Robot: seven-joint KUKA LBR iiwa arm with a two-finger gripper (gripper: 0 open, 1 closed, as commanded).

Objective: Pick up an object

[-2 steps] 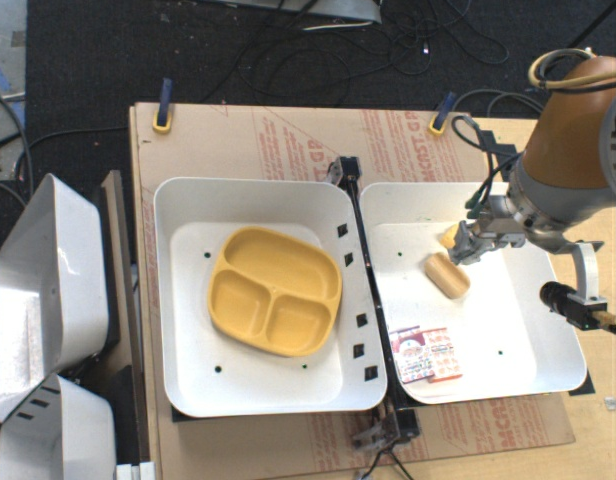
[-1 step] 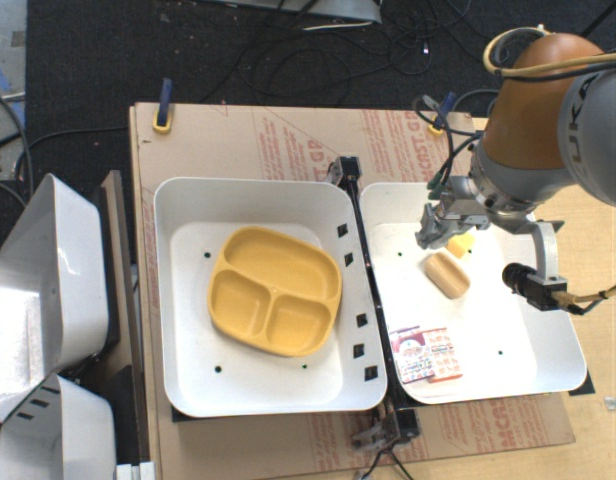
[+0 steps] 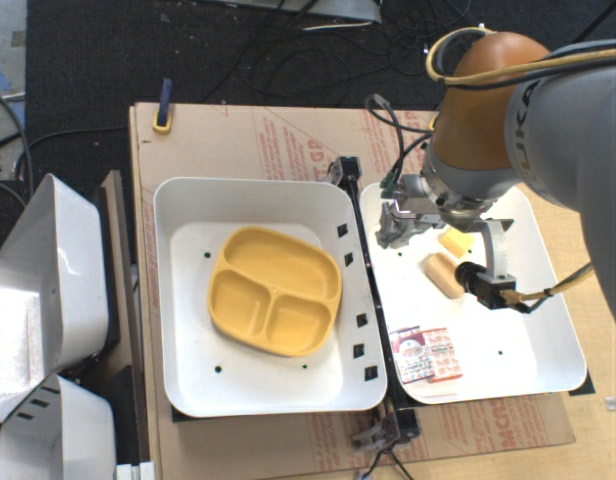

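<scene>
- Camera view: two white bins sit side by side on a cardboard-covered surface (image 3: 268, 138).
- The left bin (image 3: 188, 368) holds a yellow plate (image 3: 275, 290) with three compartments. It lies flat near the bin's middle, clear of the walls.
- The right bin (image 3: 533, 358) holds three small things.
- A tan block (image 3: 443, 273) lies slanted near the middle of that bin.
- A yellow piece (image 3: 454, 243) lies just above the block in the frame, close to it; the robot's wrist partly covers it.
- A red-and-white packet (image 3: 426, 355) lies flat in the bin's near left corner, well apart from the block.
- The arm (image 3: 488, 98) reaches in from the right and bends down over the right bin.
- The pincer (image 3: 396, 226) is low over the bin's far left part, by the wall shared with the left bin. It is left of the yellow piece and the block.
- I cannot tell whether the pincer is open or closed, and nothing can be seen gripped in it.
</scene>
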